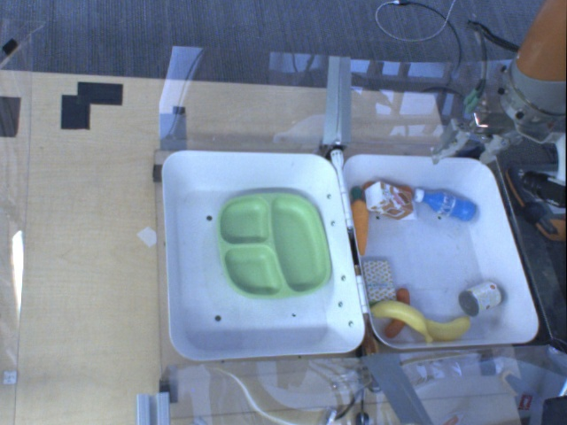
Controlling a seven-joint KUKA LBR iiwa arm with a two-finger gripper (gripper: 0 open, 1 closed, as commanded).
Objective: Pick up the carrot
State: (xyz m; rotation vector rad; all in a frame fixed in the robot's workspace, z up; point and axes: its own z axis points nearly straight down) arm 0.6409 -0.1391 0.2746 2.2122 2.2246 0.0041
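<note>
The carrot (pixel 360 228) is a slim orange stick with a small green top. It lies lengthwise against the left wall of the right bin (pixel 509 237), beside the divider. My gripper (pixel 466 149) hangs over the far rim of the right bin, up and to the right of the carrot and well apart from it. Its two fingers (pixel 441 152) are spread open with nothing between them.
In the right bin lie a white and red snack bag (pixel 390 200), a blue bottle (pixel 448 205), a grey patterned block (pixel 379 279), a banana (pixel 423 323) over a small orange item (pixel 395 328), and a small can (pixel 481 297). The left bin (pixel 186 308) holds a green divided plate (pixel 270 244).
</note>
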